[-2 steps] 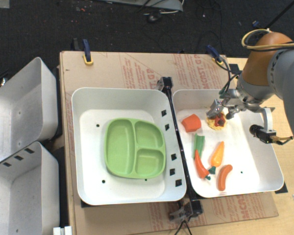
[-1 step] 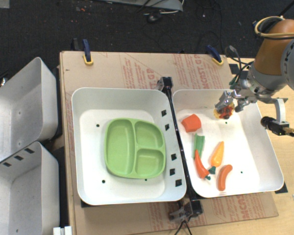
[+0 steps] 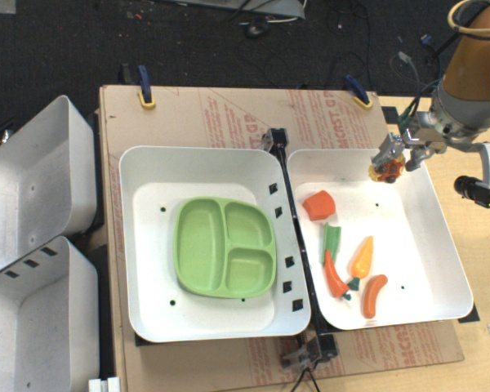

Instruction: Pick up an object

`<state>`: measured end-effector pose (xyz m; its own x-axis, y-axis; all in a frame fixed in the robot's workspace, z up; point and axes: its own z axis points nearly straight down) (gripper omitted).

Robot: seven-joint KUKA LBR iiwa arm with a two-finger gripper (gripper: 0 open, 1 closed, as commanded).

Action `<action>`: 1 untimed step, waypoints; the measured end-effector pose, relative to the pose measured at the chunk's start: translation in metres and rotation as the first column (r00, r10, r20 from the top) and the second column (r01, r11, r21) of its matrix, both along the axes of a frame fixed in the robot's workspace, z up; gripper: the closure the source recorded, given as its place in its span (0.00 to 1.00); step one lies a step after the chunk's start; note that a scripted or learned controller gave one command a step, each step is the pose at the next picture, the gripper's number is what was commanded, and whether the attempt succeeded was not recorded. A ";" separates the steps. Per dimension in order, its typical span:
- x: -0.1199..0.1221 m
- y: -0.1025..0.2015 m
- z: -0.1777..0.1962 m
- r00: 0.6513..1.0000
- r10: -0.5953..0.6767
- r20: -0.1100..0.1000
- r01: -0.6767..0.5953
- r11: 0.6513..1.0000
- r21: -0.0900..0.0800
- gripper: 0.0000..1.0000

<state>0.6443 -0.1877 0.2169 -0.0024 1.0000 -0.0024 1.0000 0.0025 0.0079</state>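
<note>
A small orange-and-yellow object (image 3: pixel 388 169) sits between the fingers of the claw (image 3: pixel 389 163), lifted above the far corner of the right bin (image 3: pixel 441 219). The claw is closed on it, so the pick looks done, judging by the height. Left in that bin are an orange block (image 3: pixel 318 205), carrots (image 3: pixel 335 274) and a sausage (image 3: pixel 373 294). The left bin (image 3: pixel 147 219) holds a green tray (image 3: pixel 226 247).
</note>
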 end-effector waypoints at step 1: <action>0.000 0.008 0.061 1.000 0.002 0.000 -0.002 1.000 0.000 1.00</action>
